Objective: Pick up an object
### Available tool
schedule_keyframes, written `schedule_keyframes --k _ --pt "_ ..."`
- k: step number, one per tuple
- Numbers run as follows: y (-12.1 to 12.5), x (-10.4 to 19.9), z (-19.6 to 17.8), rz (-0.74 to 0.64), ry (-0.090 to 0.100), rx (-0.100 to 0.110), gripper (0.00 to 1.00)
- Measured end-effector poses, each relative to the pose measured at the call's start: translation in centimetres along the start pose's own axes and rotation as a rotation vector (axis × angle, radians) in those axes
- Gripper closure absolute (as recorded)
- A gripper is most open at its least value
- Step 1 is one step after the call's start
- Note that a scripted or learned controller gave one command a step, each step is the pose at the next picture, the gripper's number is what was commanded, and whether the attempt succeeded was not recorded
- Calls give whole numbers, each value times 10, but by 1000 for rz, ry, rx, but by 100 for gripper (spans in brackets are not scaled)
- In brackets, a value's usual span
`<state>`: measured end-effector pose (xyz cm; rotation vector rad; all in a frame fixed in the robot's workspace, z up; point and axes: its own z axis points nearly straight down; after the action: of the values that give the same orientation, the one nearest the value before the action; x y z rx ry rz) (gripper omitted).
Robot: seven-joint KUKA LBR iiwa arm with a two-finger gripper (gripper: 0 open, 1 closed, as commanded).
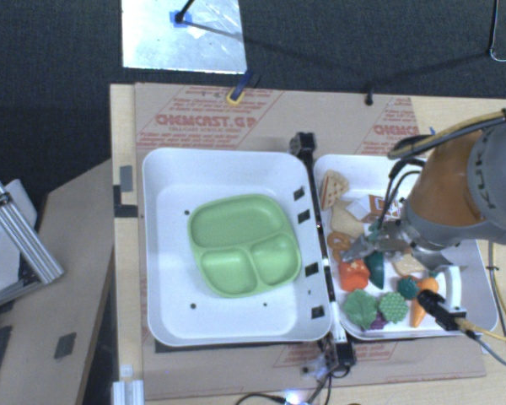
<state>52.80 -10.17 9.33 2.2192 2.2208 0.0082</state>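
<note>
Toys (367, 289), small and colourful, crowd the right bin (481, 310).

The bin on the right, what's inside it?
Toy food fills the right bin: a cracker, a pretzel, a red tomato, broccoli and a carrot. The arm hangs over the far side, covering whatever lies beneath.
</note>
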Motion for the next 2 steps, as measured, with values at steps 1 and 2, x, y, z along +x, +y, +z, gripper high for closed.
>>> schedule_keyframes --k 1,2 --pt "3 0 6 1 -3 -4 0" --pt "4 0 -5 0 -2 -5 100"
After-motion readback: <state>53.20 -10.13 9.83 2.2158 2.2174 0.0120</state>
